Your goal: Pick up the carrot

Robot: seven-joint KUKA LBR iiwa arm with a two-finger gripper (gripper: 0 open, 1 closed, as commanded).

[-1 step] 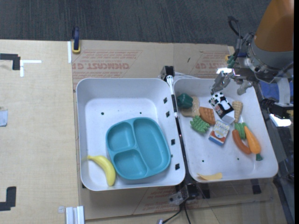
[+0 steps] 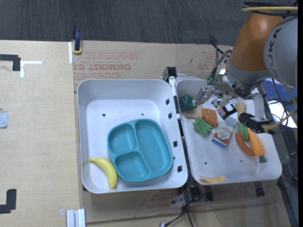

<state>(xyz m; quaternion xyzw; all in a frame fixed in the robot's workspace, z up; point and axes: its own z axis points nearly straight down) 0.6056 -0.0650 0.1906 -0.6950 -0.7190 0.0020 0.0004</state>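
Two white bins (image 2: pixel 85 126) on a cardboard-lined bench.
At right-frame, the smooth orange carrot (image 2: pixel 256 144) lies crowded by toy foods below the gripper (image 2: pixel 218 94); jaw state unclear.

Bench (image 2: pixel 38 141): light wood surface, cardboard sheet (image 2: pixel 109 65) on top. 2 white bins side by side: left bin (image 2: pixel 90 103), right bin (image 2: pixel 236 169).

Gripper (image 2: pixel 218 94) over right bin (image 2: pixel 236 171), carrot (image 2: pixel 256 143) at right edge, banana (image 2: pixel 107 170) w/ blue tray (image 2: pixel 140 149) in left bin (image 2: pixel 94 98)
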